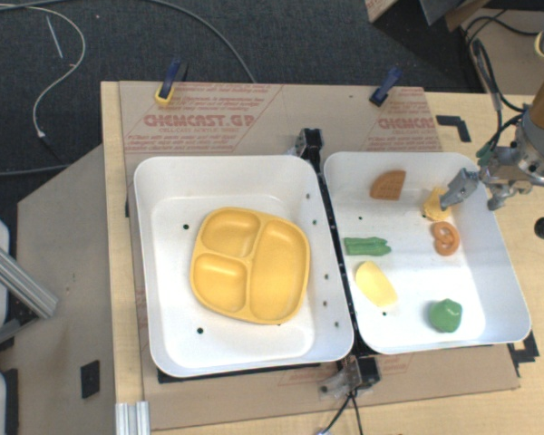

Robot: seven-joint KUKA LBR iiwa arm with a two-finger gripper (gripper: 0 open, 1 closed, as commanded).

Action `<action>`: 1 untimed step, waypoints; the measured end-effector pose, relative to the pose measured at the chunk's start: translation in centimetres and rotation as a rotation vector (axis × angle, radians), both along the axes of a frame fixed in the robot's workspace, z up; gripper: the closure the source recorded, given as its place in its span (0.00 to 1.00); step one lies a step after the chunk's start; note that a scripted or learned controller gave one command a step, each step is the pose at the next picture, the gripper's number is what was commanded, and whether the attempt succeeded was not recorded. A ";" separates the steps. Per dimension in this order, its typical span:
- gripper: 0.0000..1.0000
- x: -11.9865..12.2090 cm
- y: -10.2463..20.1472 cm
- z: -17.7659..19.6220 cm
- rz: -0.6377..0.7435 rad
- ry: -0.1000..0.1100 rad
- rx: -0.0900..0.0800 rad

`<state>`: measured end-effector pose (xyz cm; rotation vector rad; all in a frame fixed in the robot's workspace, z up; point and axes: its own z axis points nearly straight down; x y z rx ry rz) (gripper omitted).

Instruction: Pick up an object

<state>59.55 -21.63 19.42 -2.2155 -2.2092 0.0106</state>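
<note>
The left bin [154, 270] holds one thing, a yellow plate [250, 265] with three compartments, lying flat near the middle. The right bin [499, 270] holds six small items: a brown wedge [388, 185] near the far wall, a green pod [366, 246] close to the left wall, a pale yellow piece [376, 284] just below it, a green pepper [445, 315] toward the near corner, an orange ring [445, 238], and a yellow lump [435, 207] just above the ring. The gripper [479, 191] hangs over the bin's far right side with its fingers spread apart; one fingertip seems to touch the yellow lump, though nothing sits between the fingers.
</note>
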 end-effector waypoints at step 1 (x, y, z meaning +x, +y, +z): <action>0.00 0.3 0.0 0.8 0.003 -0.013 -0.004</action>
